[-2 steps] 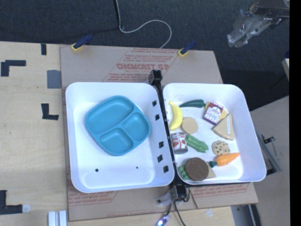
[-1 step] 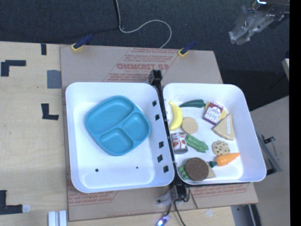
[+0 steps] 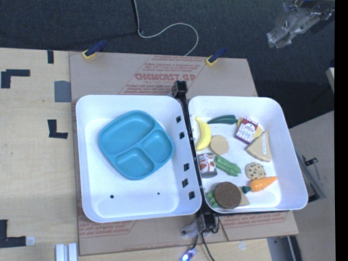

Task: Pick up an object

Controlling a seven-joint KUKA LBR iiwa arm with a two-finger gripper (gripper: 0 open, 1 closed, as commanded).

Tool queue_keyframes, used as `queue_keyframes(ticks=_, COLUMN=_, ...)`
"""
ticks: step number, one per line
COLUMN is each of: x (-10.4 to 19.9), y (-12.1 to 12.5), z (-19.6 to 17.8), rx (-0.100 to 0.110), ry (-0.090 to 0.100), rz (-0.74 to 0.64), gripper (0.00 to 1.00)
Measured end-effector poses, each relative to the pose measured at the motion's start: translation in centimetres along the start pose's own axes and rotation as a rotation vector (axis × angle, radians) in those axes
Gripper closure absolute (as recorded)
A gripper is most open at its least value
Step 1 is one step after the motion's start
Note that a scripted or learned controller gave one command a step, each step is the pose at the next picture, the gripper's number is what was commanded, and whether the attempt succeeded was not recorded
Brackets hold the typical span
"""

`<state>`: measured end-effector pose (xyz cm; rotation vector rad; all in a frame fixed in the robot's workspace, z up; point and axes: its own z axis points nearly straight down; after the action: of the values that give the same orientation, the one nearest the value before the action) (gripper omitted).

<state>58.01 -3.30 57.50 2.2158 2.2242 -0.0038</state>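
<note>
Above the right bin (image 3: 283, 118), pincer (image 3: 280, 36) well clear of banana (image 3: 203, 134)

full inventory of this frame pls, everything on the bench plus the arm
left bin: 1, white, left half of bench
divided plate: 1, light blue, in left bin
right bin: 1, white, beside left bin
banana: 1, yellow, right bin, upper left
green pepper: 1, dark green, top
red box: 1, red and white, upper right
sandwich wedge: 1, tan, right
round cracker: 1, tan, centre
can: 1, red and white, left
pea pod: 1, green, centre
cookie: 1, speckled tan
carrot: 1, orange, lower right
burger: 1, brown, bottom
gripper: 1, grey, blurred, top right, off the bins
</note>
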Motion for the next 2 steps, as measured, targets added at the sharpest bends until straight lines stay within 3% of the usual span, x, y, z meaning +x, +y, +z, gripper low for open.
queue_keyframes(ticks=2, x=0.07, y=0.07, z=-1.97, rx=0.001, ry=-0.001, rz=-0.002, gripper=1.0)
